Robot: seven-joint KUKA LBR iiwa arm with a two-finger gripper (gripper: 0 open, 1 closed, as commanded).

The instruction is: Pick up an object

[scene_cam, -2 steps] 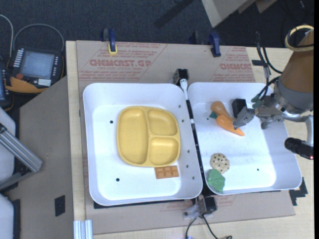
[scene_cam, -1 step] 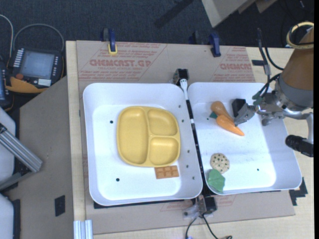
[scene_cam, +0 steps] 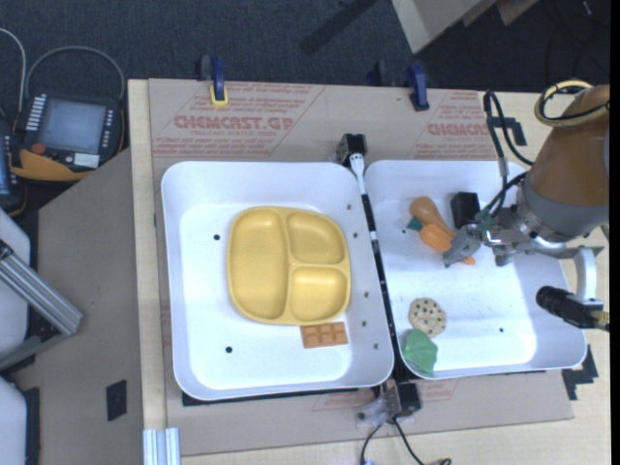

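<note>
Orange plastic carrot toy point(scene_cam: 433, 229) lies in the right white bin point(scene_cam: 504, 352), its lower end touching the gripper point(scene_cam: 464, 247). Whether the fingers are spread or shut, I cannot tell. A good grasp likely straddles the carrot's middle before closing.

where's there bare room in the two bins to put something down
Left bin: the yellow divided plate fills the middle; bare floor runs along the left wall and far edge, while the near edge has the brown waffle piece. Right bin: an open patch lies right of the cookie and green piece. It is crowded around the carrot, where the gripper sits.
</note>
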